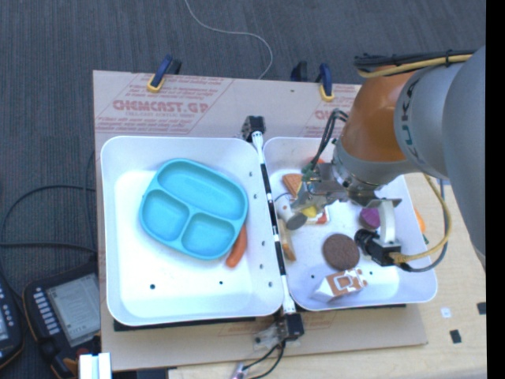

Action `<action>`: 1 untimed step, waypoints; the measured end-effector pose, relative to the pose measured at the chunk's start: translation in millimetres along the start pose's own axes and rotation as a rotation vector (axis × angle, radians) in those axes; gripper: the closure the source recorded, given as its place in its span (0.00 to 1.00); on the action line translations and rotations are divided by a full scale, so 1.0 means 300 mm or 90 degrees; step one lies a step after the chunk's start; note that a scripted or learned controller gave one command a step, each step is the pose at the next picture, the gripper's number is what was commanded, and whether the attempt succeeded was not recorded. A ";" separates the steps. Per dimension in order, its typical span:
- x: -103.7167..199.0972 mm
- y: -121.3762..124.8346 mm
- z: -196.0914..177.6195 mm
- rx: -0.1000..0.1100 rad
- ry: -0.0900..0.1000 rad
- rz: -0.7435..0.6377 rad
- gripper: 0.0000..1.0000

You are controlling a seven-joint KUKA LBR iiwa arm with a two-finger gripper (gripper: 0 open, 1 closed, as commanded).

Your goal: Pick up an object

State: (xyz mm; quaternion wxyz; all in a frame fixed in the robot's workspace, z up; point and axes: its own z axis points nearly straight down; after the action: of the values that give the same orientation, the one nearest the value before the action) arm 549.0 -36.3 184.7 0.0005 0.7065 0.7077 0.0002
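My gripper is low in the left part of the right bin, under the grey arm with the orange band. A small yellow object lies right at the gripper's tip, partly hidden by it. An orange wedge sits just behind the gripper. To the right of it lie a purple object and a round brown disc. A white and orange box rests near the bin's front wall.
The left bin holds a blue divided plate and an orange carrot by the divider. A small brown piece lies beside the right bin's left wall. Cables run off the bench at left and back.
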 end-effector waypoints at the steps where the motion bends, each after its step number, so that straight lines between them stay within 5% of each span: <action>1: 0.279 -0.159 -0.326 0.001 0.000 0.000 1.00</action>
State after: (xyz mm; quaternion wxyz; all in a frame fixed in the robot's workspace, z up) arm 501.1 47.4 282.3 0.0000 0.7066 0.7076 0.0001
